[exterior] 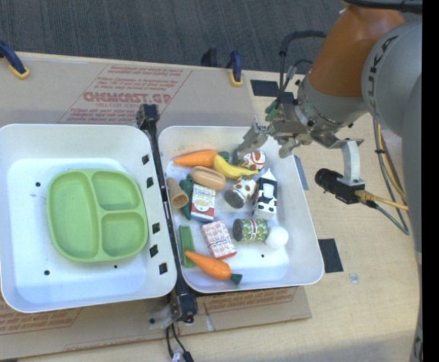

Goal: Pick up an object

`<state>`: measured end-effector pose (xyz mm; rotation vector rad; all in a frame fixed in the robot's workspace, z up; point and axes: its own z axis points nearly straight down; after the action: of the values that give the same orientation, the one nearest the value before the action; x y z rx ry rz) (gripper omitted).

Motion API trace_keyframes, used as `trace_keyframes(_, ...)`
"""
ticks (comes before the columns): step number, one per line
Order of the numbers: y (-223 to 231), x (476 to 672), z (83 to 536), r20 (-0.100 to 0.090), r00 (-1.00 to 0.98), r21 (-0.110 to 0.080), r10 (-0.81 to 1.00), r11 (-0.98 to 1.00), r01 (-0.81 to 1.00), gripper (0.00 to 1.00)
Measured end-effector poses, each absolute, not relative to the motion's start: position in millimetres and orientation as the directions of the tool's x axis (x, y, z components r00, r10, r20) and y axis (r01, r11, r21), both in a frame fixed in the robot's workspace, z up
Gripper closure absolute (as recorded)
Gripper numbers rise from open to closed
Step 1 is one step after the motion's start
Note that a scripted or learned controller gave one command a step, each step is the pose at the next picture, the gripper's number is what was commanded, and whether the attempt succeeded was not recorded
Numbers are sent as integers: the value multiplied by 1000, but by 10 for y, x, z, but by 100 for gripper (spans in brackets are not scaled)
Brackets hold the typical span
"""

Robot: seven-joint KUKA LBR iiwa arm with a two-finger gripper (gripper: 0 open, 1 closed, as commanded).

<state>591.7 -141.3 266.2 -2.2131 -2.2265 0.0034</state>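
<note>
The right bin (pixel 304 241) holds a heap of toy foods. A carrot (pixel 195 157), a banana (pixel 234 167) and a hot dog bun (pixel 208 177) lie toward the back. A black-and-white milk carton (pixel 265 194), a dark can (pixel 238 194) and a small red carton (pixel 203 202) sit mid-bin. Toward the front are a green-labelled can (pixel 250 230), a white egg (pixel 277 237), a red-and-white box (pixel 218 240) and a second carrot (pixel 208 265). My gripper (pixel 250 143) hangs over the bin's back right, just above the banana's end and a red-and-white round item (pixel 256 159). Nothing shows in its grasp.
The left bin (pixel 16 172) holds a green divided plate (pixel 96 215). A black divider (pixel 155 179) runs between the bins. A cone (pixel 176 192) and a green stick (pixel 185 237) lie along the right bin's left wall. Blue clamps (pixel 14 60) pin the cardboard.
</note>
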Motion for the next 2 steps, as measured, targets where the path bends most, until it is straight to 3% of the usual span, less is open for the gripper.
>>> trace_keyframes(1, -1210, 5062, 1220, 1, -7, -6, 1000, 7, 1000, 0)
trace_keyframes(2, -1214, 5590, 952, 1, -8, 0, 1000, 8, 1000, 0)
